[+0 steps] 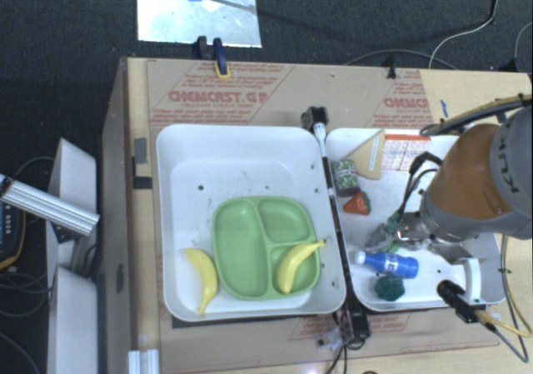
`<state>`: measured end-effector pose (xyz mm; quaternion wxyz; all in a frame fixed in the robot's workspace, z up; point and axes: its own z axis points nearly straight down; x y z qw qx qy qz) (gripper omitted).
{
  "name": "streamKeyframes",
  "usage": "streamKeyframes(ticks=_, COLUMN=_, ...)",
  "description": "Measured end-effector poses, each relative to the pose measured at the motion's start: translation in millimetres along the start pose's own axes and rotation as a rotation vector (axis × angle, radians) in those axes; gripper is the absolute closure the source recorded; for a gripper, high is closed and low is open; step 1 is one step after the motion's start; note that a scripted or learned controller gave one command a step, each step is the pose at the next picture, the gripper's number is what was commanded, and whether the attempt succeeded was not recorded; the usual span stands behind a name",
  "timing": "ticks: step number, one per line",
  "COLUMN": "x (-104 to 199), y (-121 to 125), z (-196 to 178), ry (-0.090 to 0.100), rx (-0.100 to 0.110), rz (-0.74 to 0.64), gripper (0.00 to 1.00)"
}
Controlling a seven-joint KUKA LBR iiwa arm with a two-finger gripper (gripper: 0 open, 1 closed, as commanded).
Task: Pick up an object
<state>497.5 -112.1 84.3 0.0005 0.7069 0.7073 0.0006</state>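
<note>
The KUKA arm [487,177] is reaching in from the right edge of the frame, its orange band sitting at centre right above the grey wrist. The gripper [390,235] is pointing left and downward at lower right of centre, hanging low.

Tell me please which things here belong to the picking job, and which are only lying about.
Job in hand (right bin, near the gripper):
- blue bottle
- dark green object
- red object
- green-labelled packet
- tan wedge

Lying about (left bin):
- green divided plate
- banana on the plate
- banana beside the plate
</note>
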Motion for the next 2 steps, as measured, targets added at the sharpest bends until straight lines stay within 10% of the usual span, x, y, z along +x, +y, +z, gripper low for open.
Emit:
streamKeyframes(ticks=1, x=0.3, y=1.3, z=-10.8, ry=0.0, rx=-0.003, rz=-0.001, gripper=1.0)
streamKeyframes(ticks=2, x=42.3, y=-9.5, z=-126.4, ry=0.0, rx=-0.003, rz=-0.003, gripper=1.0)
